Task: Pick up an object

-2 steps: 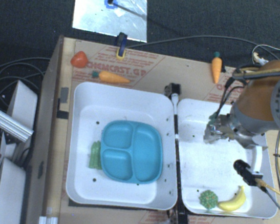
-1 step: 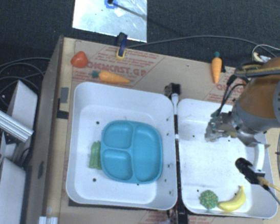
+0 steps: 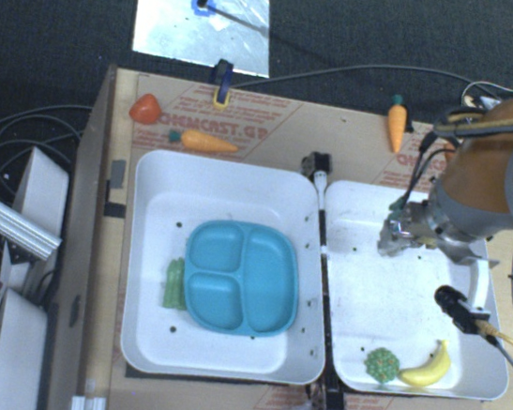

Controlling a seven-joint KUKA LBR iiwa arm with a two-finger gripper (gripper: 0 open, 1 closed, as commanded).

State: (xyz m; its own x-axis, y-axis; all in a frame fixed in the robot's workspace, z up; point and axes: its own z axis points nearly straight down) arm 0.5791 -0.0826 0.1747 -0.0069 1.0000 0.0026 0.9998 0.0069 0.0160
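In the right bin (image 3: pixel 358 289) a yellow banana (image 3: pixel 430 368) lies near the front right corner, with a green broccoli-like piece (image 3: pixel 383 364) just to its left. My gripper (image 3: pixel 397 235) hangs over the back part of this bin, close to its left wall and well away from both items. Nothing shows beneath it but bare white floor. The left bin (image 3: pixel 153 232) holds a blue divided plate (image 3: pixel 241 278) with a green piece (image 3: pixel 173 283) lying against the plate's left edge.
On the cardboard behind the bins lie an orange carrot (image 3: pixel 207 142), a red-orange fruit (image 3: pixel 145 110) and a second carrot (image 3: pixel 395 126). A black divider clamp (image 3: pixel 318 167) sits between the bins. A black fitting (image 3: pixel 457 308) with cables juts from the arm over the right bin.
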